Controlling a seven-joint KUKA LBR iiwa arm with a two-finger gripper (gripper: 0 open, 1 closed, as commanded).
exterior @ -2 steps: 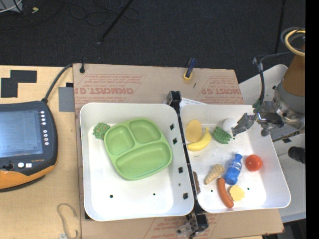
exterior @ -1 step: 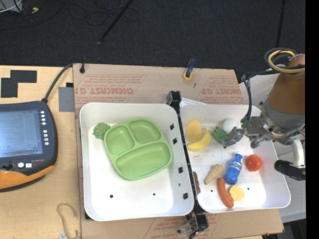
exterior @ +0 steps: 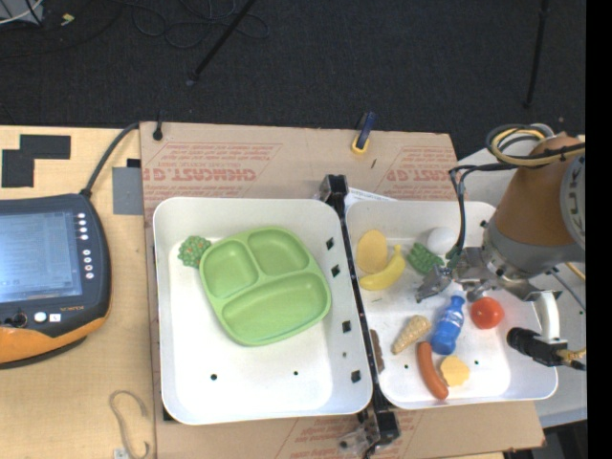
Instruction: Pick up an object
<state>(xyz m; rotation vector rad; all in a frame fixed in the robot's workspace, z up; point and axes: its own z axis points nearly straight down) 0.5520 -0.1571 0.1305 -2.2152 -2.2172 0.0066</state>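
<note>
Gripper (exterior: 442, 282) sits low in the right bin (exterior: 521, 385), finger state can't tell. Around it: bottle (exterior: 448, 324) just below, tomato (exterior: 487, 313) to the right, banana (exterior: 382, 275) and broccoli (exterior: 422, 256) left. Sausage (exterior: 432, 370) lies near the front rim. Left bin (exterior: 182, 352) has a green tray (exterior: 265, 285), bare floor along its front edge.

In the right bin (exterior: 535, 376) we see small toy foods: a yellow banana (exterior: 381, 275) near the divider, a green leafy piece (exterior: 422, 256), a white egg shape (exterior: 440, 239), a blue bottle (exterior: 448, 325) tilted, a red tomato (exterior: 487, 313), a cone (exterior: 411, 333), and a sausage (exterior: 432, 371) touching a yellow block (exterior: 455, 371).
</note>
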